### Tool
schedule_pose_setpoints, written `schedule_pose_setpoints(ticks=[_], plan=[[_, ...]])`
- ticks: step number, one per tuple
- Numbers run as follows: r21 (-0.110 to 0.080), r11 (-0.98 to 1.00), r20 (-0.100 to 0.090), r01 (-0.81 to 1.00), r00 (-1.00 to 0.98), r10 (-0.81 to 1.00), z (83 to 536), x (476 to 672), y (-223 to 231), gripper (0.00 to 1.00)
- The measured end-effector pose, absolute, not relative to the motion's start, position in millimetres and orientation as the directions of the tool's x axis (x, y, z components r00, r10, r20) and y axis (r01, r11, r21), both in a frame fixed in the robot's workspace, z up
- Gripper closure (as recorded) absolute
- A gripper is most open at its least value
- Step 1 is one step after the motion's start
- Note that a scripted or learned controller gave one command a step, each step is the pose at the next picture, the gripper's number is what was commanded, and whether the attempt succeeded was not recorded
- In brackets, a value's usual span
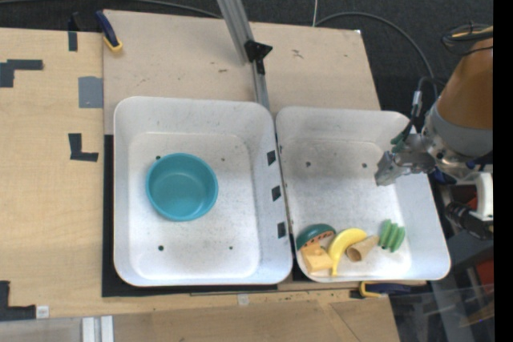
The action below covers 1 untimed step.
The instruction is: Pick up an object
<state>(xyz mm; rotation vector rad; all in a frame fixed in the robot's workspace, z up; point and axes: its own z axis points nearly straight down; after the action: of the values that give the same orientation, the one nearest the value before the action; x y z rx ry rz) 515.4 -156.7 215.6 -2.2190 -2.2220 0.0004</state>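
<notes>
I am hovering my gripper (388, 171) over the right-hand side of the right bin (337, 124), near its far-right rim, and nothing is lying between its fingers. From this slanted look down I cannot tell whether they are spread or pressed together; the tip is reading as one grey wedge.

As I judge it, the pick is not yet begun in any real sense: no object is lifted, and every candidate is resting on a bin floor. The nearest ones are sitting below my gripper in the view, toward the bin's front edge. The green ridged piece (391, 235) is lying almost straight beneath me, apart from my tip. Just to its left the yellow banana (346, 242) is curving against a small tan cone (361, 249), and further left a tan block (316, 259) is touching a round green-and-red toy (316, 235). They are crowding together, so a clean grasp there is looking tricky. Well away to my left, in the other bin (132, 124), the teal bowl (182, 187) is sitting alone.

What is remaining, I think, is everything that counts: choosing one, descending, closing, and lifting.
</notes>
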Motion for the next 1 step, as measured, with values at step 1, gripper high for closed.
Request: schedule_pose_setpoints(ticks=[1], plan=[[-0.002, 0.006, 0.001, 1.0, -0.006, 1.0, 207.0, 532.5, -110.1, 1.0]])
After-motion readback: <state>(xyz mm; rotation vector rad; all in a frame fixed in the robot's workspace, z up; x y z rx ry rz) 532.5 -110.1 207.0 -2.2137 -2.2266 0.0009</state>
